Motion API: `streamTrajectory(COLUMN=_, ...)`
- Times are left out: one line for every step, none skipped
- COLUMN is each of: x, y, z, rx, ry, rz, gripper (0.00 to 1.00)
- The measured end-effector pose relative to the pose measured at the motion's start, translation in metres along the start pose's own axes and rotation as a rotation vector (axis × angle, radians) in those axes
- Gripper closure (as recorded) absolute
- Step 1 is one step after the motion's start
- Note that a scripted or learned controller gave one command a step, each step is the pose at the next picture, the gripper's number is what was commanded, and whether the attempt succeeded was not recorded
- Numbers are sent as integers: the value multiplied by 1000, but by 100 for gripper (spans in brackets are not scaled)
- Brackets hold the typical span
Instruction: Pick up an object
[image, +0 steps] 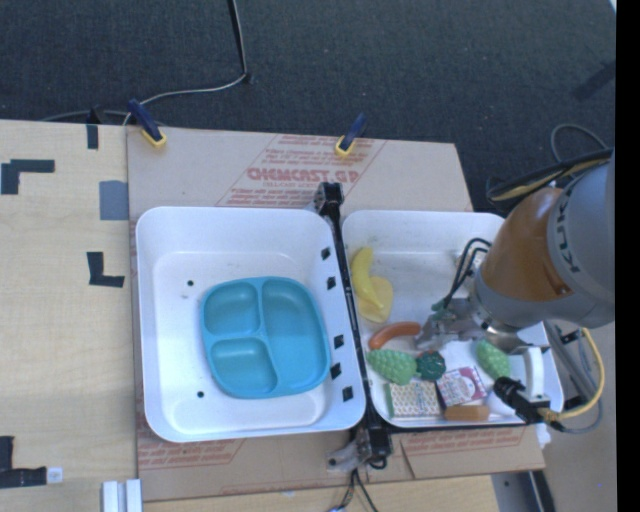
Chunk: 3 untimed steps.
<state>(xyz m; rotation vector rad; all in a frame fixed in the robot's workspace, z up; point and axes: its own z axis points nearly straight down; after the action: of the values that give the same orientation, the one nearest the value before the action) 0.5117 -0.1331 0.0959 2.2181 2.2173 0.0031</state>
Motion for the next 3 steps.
streamTrajectory(x=0, y=0, z=0, rx=1, ry=0, rz=0, gripper=0)
streamTrajectory(x=-51, y=15, z=-43, rx=5, ry=1, rz=0, gripper=0)
streamTrajectory(x=-84, y=-12, z=-31, rx=8, ry=2, rz=0, gripper=0)
